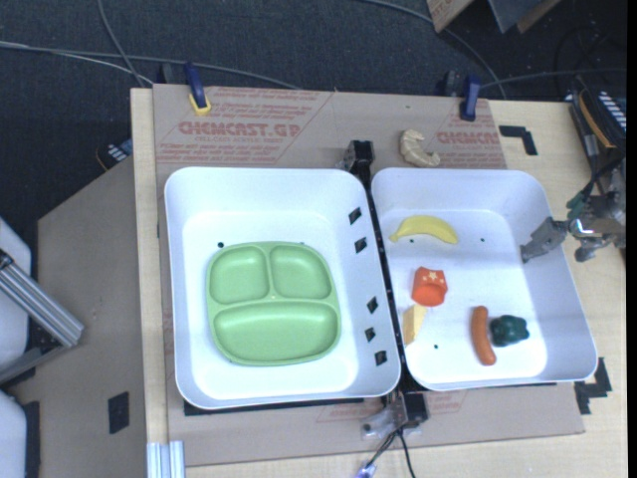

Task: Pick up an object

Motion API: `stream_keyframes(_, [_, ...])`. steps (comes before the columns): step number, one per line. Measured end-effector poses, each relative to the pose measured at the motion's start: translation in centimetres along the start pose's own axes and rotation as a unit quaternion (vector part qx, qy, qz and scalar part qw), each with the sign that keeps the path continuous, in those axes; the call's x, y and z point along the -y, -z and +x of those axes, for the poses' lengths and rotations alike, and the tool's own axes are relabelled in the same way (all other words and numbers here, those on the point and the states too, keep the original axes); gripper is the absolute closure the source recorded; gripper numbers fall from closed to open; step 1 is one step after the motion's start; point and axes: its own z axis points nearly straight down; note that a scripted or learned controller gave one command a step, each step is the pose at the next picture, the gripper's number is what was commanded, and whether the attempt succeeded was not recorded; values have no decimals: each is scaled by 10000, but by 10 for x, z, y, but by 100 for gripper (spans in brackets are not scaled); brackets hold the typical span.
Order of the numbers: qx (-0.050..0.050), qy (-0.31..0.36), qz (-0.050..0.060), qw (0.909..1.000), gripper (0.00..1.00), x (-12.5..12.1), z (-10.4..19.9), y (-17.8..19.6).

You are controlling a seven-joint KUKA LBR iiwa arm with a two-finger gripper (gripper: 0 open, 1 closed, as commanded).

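Gripper [550, 237] at the frame's right edge hangs over the right bin [557, 297], its hold impossible to tell, while the small, probably light, stiff sausage [482, 335] at lower right suits a mid-length pinch.

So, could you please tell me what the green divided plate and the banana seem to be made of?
The green divided plate looks like moulded plastic with a matte, uniform pale green finish and soft rounded compartment rims. The banana is probably a plastic toy: evenly bright yellow and smooth, though real fruit cannot be ruled out from this view.
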Motion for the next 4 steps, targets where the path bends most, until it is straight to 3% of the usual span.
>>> stream_keyframes(2, [-7, 0, 2, 10000, 0, -1, -2, -124])
stream_keyframes(3, [6, 0, -29, 10000, 100, -2, -2, -110])
stream_keyframes(4, [27, 3, -60, 10000, 100, -4, -5, -45])
